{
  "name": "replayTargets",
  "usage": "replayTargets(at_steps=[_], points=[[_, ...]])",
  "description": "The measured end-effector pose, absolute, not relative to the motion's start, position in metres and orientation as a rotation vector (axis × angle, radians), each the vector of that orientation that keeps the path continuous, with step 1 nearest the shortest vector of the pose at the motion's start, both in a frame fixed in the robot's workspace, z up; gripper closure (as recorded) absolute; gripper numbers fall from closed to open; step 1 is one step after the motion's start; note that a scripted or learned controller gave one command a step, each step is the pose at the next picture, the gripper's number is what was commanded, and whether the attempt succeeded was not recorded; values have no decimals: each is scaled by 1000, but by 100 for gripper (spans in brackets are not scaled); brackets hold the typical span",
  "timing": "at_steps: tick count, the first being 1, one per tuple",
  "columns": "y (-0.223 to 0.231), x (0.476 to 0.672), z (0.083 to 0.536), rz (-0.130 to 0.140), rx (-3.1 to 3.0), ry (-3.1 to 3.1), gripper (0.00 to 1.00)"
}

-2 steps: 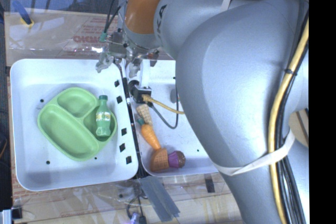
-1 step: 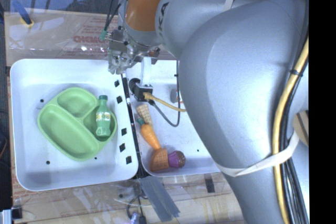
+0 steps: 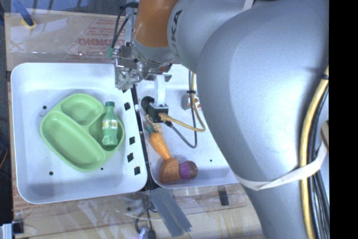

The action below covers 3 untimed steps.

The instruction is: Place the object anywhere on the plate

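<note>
A green divided plate (image 3: 70, 134) lies in the left bin (image 3: 28, 176). A small green bottle (image 3: 110, 129) with a green cap rests in the plate's right-hand compartment, cap toward the back. My gripper (image 3: 125, 80) hangs over the divider between the bins, behind and slightly right of the bottle, apart from it. Nothing shows between the gripper and the bottle.
In the right bin (image 3: 215, 168), an orange toy carrot (image 3: 160, 145) lies near the divider, and a toy ice cream cone (image 3: 178, 170) lies at the front. The large grey arm covers much of the right bin. Black marks line the divider between the bins.
</note>
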State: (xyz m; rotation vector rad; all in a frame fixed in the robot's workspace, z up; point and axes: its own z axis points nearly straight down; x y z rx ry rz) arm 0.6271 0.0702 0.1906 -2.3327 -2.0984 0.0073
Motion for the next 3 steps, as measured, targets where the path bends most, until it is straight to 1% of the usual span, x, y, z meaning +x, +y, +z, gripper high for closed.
replayTargets(at_steps=[1, 2, 3], points=[[70, 627, 191, 7, -2333, -2099, 0], [71, 627, 200, 10, -2327, -2101, 100], [70, 627, 200, 11, -2327, -2102, 0]])
